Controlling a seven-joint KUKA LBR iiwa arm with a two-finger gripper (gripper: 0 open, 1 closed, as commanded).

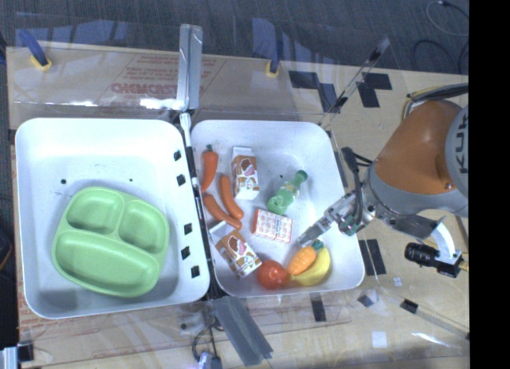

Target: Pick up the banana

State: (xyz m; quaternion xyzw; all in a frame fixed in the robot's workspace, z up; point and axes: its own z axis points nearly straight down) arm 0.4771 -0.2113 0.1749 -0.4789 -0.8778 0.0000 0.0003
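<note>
Curved yellow plastic banana [319,268] lies in the right shallow white bin [339,170], at its near right corner, close to the bin wall. Touching its left side: a small orange toy carrot with a green top [301,261]. Left of that, a round red tomato [272,275], also touching or nearly so.

Two-finger gripper [312,234] hangs just above and left of the banana, tips pointing down toward the carrot's green top. Fingers look drawn close together, nothing seen between them; not on the banana. Grey arm with orange band [418,156] comes in over the bin's right rim.

Further out in the same bin: pink-and-white flat packet [272,225] near centre; green bottle [286,194] lying tilted above it; two small brown-and-white cartons, one upper [245,173], one lower left [237,253]; three long orange-red sausage-like pieces [209,168] along the left wall.

Left white bin [36,146] holds a green divided plastic tray [111,240], three compartments, well apart from the banana.

Bench [414,312] shows black tape marks.
</note>
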